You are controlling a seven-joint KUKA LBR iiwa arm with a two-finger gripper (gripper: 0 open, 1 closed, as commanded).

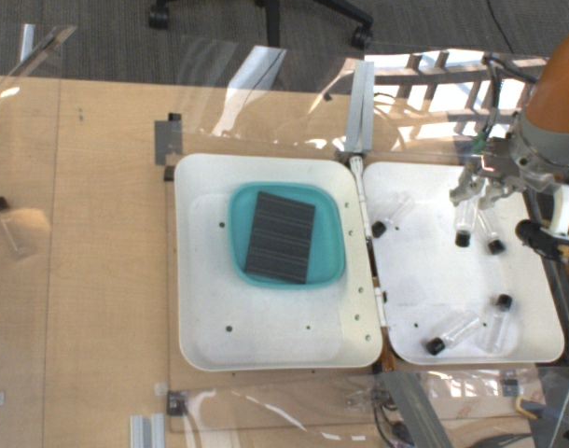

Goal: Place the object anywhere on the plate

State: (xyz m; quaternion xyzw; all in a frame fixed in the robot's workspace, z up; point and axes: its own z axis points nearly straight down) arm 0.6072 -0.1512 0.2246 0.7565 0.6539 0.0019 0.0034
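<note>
Fingers (464,215) of our gripper (478,217) hang spread apart over the right bin (536,343), with a clear vial (465,222) and another just beside them; we cannot tell whether either is truly clamped. Further vials lie near that bin's front edge (451,332) and by its left wall (389,215). In the left bin (201,334), we see the teal plate (238,215) carrying a dark ribbed block (281,237).

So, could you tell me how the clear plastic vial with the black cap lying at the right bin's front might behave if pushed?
The clear plastic vial with the black cap lies on its side, so it would probably roll. It looks see-through and small, so likely light. Its smooth wall may slip between fingers.
</note>
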